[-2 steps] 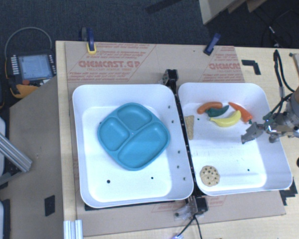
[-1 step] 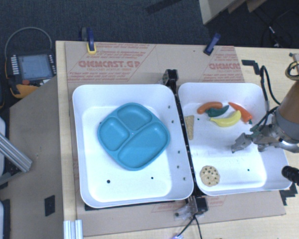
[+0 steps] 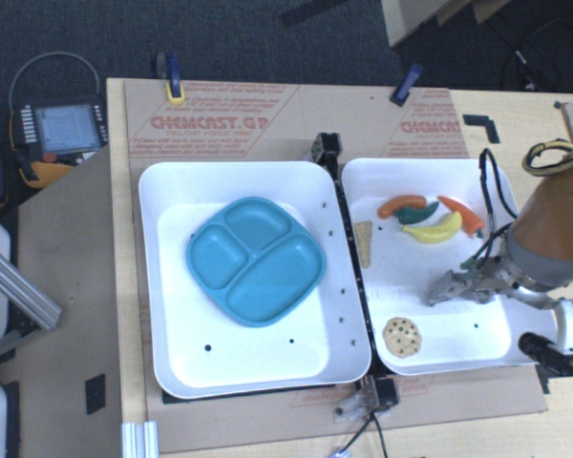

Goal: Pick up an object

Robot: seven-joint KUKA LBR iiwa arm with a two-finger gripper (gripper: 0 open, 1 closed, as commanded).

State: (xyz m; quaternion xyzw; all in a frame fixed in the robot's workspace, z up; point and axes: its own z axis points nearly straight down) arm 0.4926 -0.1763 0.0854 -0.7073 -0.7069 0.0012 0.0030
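Observation:
The right bin (image 3: 487,346) holds several toy foods. An orange sausage-like piece (image 3: 402,205), a green piece (image 3: 418,217), a yellow banana (image 3: 435,229) and an orange-red piece (image 3: 461,213) cluster at its far side. A round speckled cookie (image 3: 401,336) lies near its front left corner. A tan flat piece (image 3: 364,243) leans by the left wall. My gripper (image 3: 443,291) hangs low over the bin's middle, pointing left, below the banana and up and to the right of the cookie. Nothing shows in its grasp.
The left bin (image 3: 172,351) bears a blue divided plate (image 3: 257,260). The arm's orange band (image 3: 557,225) and a black cable (image 3: 486,194) stand over the right bin's right side. A pendant with a screen (image 3: 65,129) sits off the bench at left.

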